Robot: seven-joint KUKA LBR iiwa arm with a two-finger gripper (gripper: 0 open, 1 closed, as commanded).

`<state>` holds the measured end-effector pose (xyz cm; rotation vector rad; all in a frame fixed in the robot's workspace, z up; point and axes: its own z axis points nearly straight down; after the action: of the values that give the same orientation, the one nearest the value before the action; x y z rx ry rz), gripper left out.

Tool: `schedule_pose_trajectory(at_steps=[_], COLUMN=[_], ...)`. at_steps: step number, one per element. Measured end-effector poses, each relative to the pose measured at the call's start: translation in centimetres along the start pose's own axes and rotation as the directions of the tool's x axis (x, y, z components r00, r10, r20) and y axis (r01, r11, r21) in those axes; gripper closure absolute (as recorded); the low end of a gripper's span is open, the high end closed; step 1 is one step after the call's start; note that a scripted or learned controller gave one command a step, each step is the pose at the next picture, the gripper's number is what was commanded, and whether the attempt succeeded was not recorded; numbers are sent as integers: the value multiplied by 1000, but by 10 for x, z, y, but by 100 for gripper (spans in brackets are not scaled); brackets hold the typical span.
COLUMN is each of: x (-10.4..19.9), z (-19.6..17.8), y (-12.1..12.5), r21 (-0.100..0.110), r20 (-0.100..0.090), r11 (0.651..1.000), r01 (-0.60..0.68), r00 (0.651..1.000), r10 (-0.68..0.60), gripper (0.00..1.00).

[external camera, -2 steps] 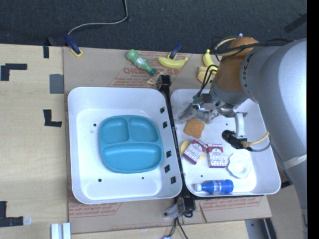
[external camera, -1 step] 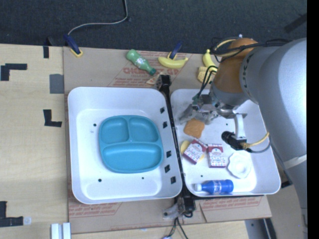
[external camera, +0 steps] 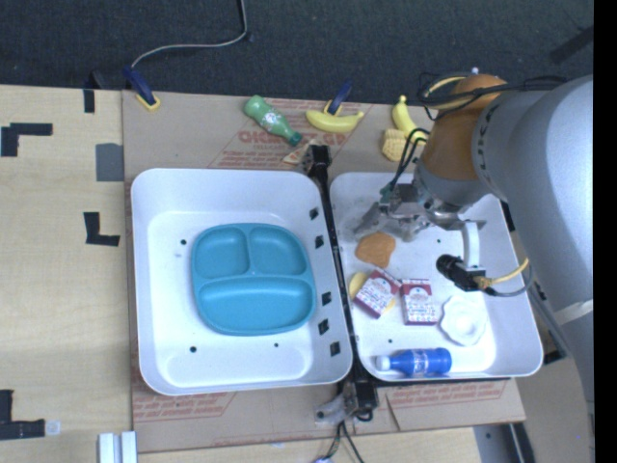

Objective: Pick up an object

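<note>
Grey steel and an orange wrist band hang over the right-hand bin, where the gripper hovers with its fingers spread apart and nothing between them, just above a tan cookie-shaped piece. Two small red-and-white packets, a white cup and a blue bottle lie nearer the front wall. Beside it, the left bin holds a blue divided plate.

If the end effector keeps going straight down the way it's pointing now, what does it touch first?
Most likely the round orange-brown cookie-like piece, which lies just beneath the end effector in the right white bin; depth is unclear from this slanted view, so it may meet bare floor beside it.
</note>
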<state>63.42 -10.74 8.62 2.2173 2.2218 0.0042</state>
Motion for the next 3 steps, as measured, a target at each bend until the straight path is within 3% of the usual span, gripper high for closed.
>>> schedule_pose_trajectory(at_steps=[2,3], x=[12,11], z=[0,0], y=[-1,-16], r21=[3,0], r20=[-1,2], r11=[1000,1000], r01=[0,0], r00=[1000,1000], r10=[0,0], gripper=[0,0])
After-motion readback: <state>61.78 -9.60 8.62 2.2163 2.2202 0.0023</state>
